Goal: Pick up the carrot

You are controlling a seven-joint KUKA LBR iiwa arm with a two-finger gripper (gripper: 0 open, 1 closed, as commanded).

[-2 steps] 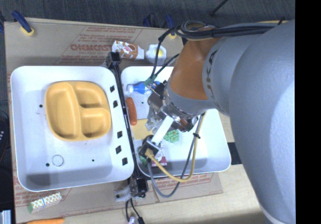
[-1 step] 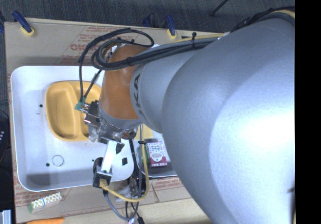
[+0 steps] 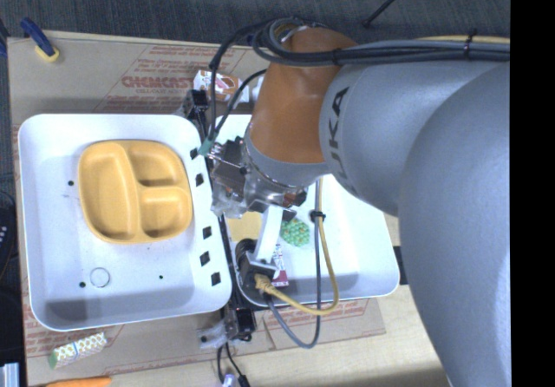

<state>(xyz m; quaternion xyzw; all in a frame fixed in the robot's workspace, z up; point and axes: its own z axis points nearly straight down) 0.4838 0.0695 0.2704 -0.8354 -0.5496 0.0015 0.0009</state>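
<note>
The arm (image 3: pixel 416 168) hangs low over the right bin (image 3: pixel 368 279), and its wrist covers most of that bin's floor. The jaws point down beneath the wrist, close to the wall shared with the left bin (image 3: pixel 39 203). I cannot tell from this slant whether the jaws are apart or together, and nothing can be seen between them. I cannot place the carrot with certainty. My best judgement is that it lies under the wrist, right below or just beside the jaws. An orange sliver (image 3: pixel 82 381) sits on the counter (image 3: pixel 130 81) well away from the jaws, beyond the left bin, but it is too cut off to name. A small green cluster (image 3: pixel 297 232) lies just beside the jaws on the arm's side. A yellow divided tray (image 3: pixel 134 190) sits well apart from them in the left bin.

To do the pick well, the jaws should be spread wide before going down, turned across the carrot's narrow width and centred on its thicker part. The descent should be straight, so that neither the green cluster nor the bin wall just beside the jaws is nudged. Near the floor they should close firmly, as a smooth tapered thing is likely to squirt out. The yellow cable (image 3: pixel 328 281) looping near the jaws should stay clear during the lift.
</note>
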